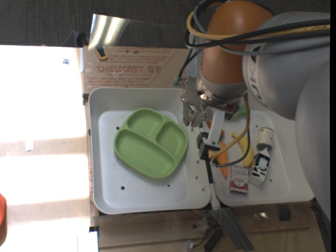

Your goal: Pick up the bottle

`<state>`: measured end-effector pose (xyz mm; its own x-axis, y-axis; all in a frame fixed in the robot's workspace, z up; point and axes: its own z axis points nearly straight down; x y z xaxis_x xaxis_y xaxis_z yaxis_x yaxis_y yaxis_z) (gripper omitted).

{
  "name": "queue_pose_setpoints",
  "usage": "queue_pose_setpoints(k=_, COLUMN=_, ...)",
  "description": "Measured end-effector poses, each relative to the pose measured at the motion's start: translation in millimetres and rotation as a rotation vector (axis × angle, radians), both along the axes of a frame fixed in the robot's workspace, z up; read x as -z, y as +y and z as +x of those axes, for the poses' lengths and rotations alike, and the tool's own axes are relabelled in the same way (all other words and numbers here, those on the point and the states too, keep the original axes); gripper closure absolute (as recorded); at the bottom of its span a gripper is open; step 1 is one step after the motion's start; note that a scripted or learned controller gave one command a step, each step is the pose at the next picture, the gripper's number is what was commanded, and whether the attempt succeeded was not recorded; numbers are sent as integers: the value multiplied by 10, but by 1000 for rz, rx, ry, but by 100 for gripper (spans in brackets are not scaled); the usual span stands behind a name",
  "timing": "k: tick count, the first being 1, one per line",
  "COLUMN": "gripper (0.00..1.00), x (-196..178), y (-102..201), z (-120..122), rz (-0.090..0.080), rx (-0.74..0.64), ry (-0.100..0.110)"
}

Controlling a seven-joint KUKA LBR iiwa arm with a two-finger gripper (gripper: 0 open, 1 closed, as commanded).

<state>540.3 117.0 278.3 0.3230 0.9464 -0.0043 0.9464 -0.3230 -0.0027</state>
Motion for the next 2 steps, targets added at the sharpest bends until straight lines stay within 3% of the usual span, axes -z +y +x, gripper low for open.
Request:
queue_pose_setpoints(k=1, gripper=100, x=132, y=697, z=389, rz=-1, rx=13, ry=0)
queue_pose_setpoints(k=2, gripper=100, x=438, y=1106, z=503, rz=-2, rx=11, ry=0)
